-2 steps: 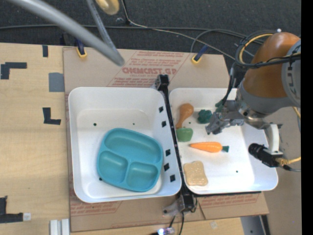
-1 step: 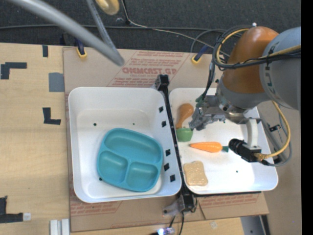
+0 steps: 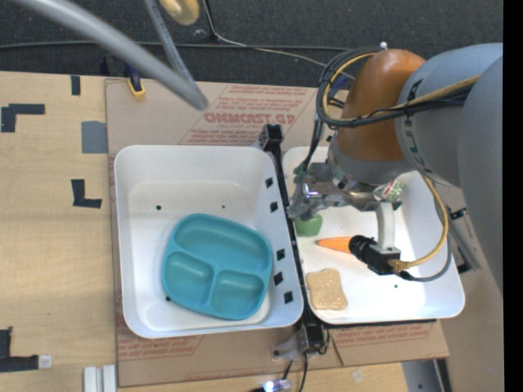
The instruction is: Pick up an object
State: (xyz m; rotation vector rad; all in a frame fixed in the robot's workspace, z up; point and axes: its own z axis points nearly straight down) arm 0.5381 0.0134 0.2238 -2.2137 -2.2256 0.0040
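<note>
Gripper [image 3: 309, 207] sits low in the right bin [image 3: 433, 300], hard against that bin's left wall, with the grey arm [image 3: 458, 113] and its orange band [image 3: 380, 104] rising away toward two o'clock. Directly beneath the tool is a small green object [image 3: 309, 225], touching or nearly touching it at six o'clock; whether anything is actually clamped cannot be told from this angle (the wrist body hides the tips).

Outward from there, an orange carrot-like piece [image 3: 335, 243] lies near, at about four o'clock from the gripper, its long axis running roughly nine to three with the thin tip pointing at nine. A tan, bread-shaped item [image 3: 326, 289] rests farther off at six o'clock, near the bin's front-left corner.

The green object looks the likeliest target, since it lies straight under the tool and calls for almost no sideways travel.

The left bin [image 3: 139, 178] holds a blue divided tray [image 3: 216, 266], well apart at eight o'clock.
</note>
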